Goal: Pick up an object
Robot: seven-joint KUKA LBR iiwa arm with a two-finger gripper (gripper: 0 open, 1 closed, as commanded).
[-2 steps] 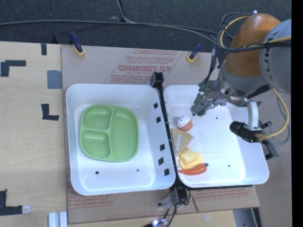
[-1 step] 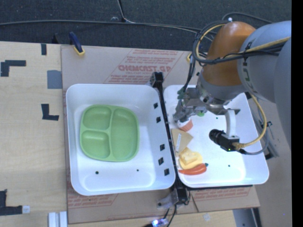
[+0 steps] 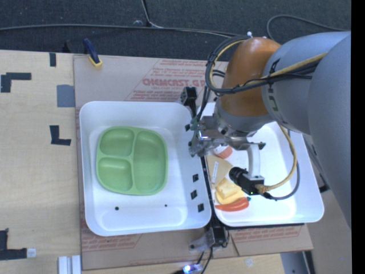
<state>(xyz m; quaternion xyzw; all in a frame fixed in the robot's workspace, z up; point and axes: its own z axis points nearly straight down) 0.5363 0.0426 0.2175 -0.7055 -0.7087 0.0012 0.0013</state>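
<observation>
Yellow block (image 3: pixel 227 192) is the nearest candidate: it lies in the right bin (image 3: pixel 296 207), near that bin's left wall, with a red piece (image 3: pixel 232 205) touching its lower edge and a beige piece (image 3: pixel 219 167) just above it. A small red-orange bit (image 3: pixel 226 152) sits further up the same wall, partly under the wrist. The arm (image 3: pixel 256 90) hangs over the upper left part of the right bin. The gripper (image 3: pixel 212 142) is low by the wall between the bins; grip state cannot be told from this angle, and nothing is seen held.

Left bin (image 3: pixel 91 170) holds a green tray (image 3: pixel 132 160), well apart from the right bin's cluster.

Judgement: approach phase, no grasp made. The pieces are crowded against the left wall, so a straight descent risks a finger landing on the wall or on a neighbour. Better to centre over the yellow block, align the fingers along the wall, and close only once both sides are clear.
</observation>
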